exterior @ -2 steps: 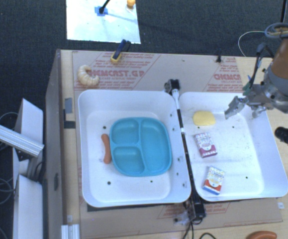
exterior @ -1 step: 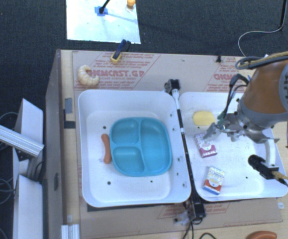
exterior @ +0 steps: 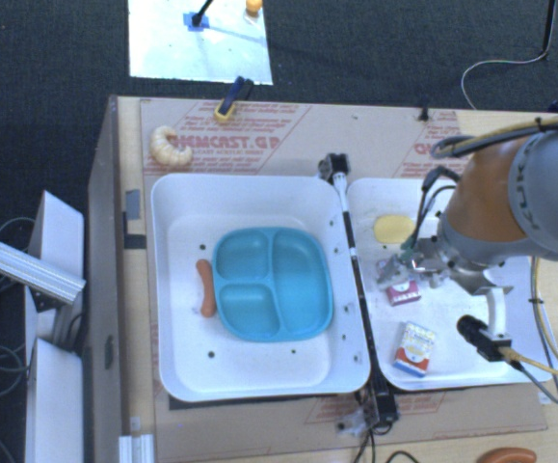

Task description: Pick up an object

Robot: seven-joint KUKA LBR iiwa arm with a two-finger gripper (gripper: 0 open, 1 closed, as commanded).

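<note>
Right bin (exterior: 510,379): gripper (exterior: 401,276) low over small red-and-white packet (exterior: 403,292); finger state cannot be told; nothing lifted yet.

A robotics lab is indicated: a cardboard-topped bench (exterior: 259,133) is set on dark carpet (exterior: 47,66), cables (exterior: 510,66) are trailed at 1 o'clock, and aluminium framing (exterior: 23,266) is seen at 9 o'clock.

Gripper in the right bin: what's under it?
Under the gripper lies a small red and white packet on the right bin floor. The arm covers whatever lies further right.
</note>
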